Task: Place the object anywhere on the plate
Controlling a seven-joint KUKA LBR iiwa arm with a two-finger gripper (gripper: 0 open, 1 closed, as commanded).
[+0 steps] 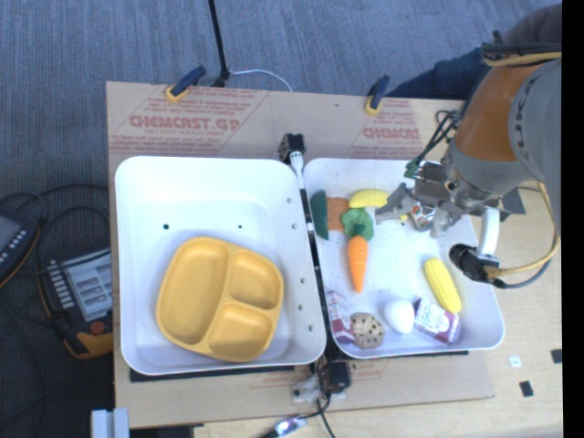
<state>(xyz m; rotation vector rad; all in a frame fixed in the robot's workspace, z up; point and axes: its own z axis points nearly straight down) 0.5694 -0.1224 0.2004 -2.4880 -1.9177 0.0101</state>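
A yellow plate (220, 297) with three compartments lies in the left bin (146, 185). The right bin (484, 322) holds several toy foods: a carrot (357, 258) with a green top, a yellow lemon (369, 198), a corn cob (443, 286), a white egg (399, 316), a cookie (366, 329) and a small carton (436, 320). My gripper (415, 213) hangs over the upper middle of the right bin, just right of the lemon and the carrot top. It is open, and nothing sits between its fingers.
A dark green block (318, 214) leans at the right bin's left wall, beside an orange piece (337, 213). A clear wrapper (335, 304) lies near the cookie. The arm (497, 135) covers the right bin's upper right corner. Yellow clamps (185, 82) hold the board's far edge.
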